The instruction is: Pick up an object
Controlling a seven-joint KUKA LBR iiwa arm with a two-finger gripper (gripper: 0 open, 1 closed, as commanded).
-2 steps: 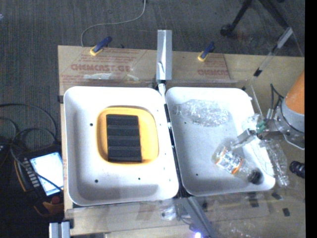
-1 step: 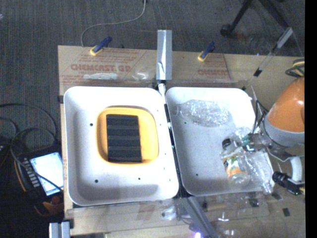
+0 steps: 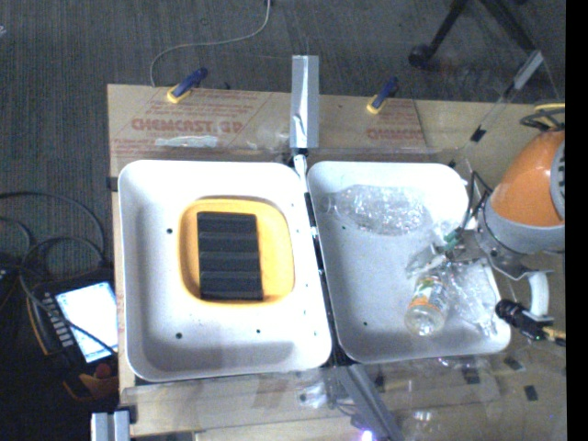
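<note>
Arm: grey body with an orange band [image 3: 528, 186], entering at the view's right edge over the right-hand bin.

Tool [image 3: 457, 243]: dark fittings at the arm's end, low over the right side of the right bin [image 3: 367, 283]. Its opening cannot be told; the parts blur into clear plastic beneath them, and nothing can be seen gripped.

Clear plastic bottle [image 3: 428, 307]: lies on its side on the bin floor, just below the tool toward the near edge, with an orange-and-green label showing. Whether it touches the tool cannot be told.

Crumpled clear plastic, first piece [image 3: 381, 209]: lies toward the far wall of the same bin, to the view's left of the tool and apart from it.

Crumpled clear plastic, second piece [image 3: 473, 292]: lies beside the bottle, under the arm, close below the tool.

Left bin [image 3: 147, 274]: white, well apart from the tool, across the divider between the bins.

Yellow tray [image 3: 280, 246]: sits in the middle of the left bin, holding a black ribbed block [image 3: 230, 255].

Tabletop [image 3: 202, 122]: brown board behind both bins, with red lettering and two blue-and-yellow clamps [image 3: 186, 84] on its far edge.
</note>
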